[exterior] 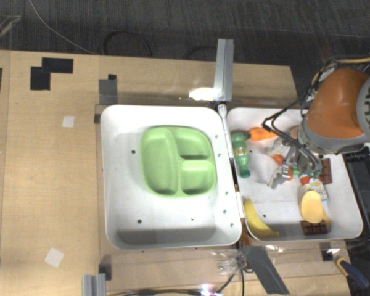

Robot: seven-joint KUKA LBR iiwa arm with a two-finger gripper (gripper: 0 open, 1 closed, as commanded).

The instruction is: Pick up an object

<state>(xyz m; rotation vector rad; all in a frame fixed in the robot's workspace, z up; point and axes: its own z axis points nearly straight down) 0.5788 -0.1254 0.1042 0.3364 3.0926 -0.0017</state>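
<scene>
The right bin [351, 224] holds several small items: a green bottle [239, 153] along its left wall, an orange carrot-like piece [259, 134] near the back, a yellow banana [255, 221] at the front left, a yellow lemon [312, 206], and brown chocolate bars [325, 170] [314, 228]. My gripper [283, 172] hangs low over the middle of this bin, pointing down and left, just right of the bottle and above the bin floor. Small red and white pieces lie close beside it. Whether anything is between the fingers is too cluttered to tell.
The left bin [120, 227] carries a green divided tray [176, 160]. A metal post [224, 69] stands at the back between the bins. The arm's orange band [336, 103] and dark cables overhang the right bin's back right corner.
</scene>
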